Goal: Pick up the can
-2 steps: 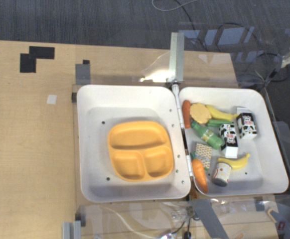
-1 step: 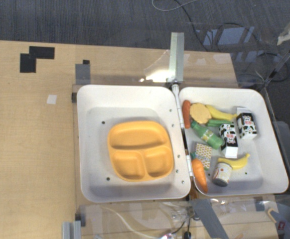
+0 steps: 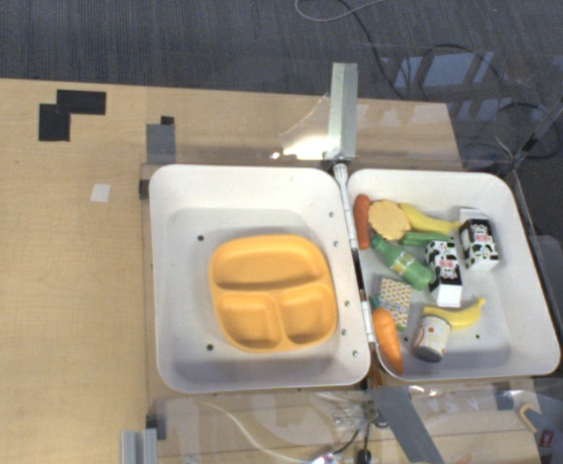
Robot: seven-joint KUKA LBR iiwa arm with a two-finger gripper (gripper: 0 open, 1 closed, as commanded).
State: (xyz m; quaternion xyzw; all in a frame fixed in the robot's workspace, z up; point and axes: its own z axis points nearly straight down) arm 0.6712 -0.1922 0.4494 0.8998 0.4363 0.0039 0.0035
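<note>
We see two shallow white bins side by side on the bench. In the left white bin lies a yellow-orange plastic tray with three compartments, one long one at its far side and two smaller ones at its near side.

The right white bin holds the toy food. The small can with a white label and a dark red band is in the near part of this bin, at about 6 o'clock from the bin's middle. It lies tilted on its side. Its long axis runs from about 1 o'clock to 7 o'clock, and the grey round end that we can see points to about 7 o'clock, toward the near rim.

Just beside the can, at its 2 o'clock, is a yellow plastic banana, which seems to touch it. At the can's 9 o'clock, along the left wall, lies an orange plastic carrot. At about 11 o'clock from the can is a green plastic bottle, lying flat. Two small cartons with black and white cow pattern are in the far right part, well apart from the can. A second yellow banana, a round tan cookie and a red-orange sausage lie near the far left corner.

About the claw we cannot tell its state.
</note>
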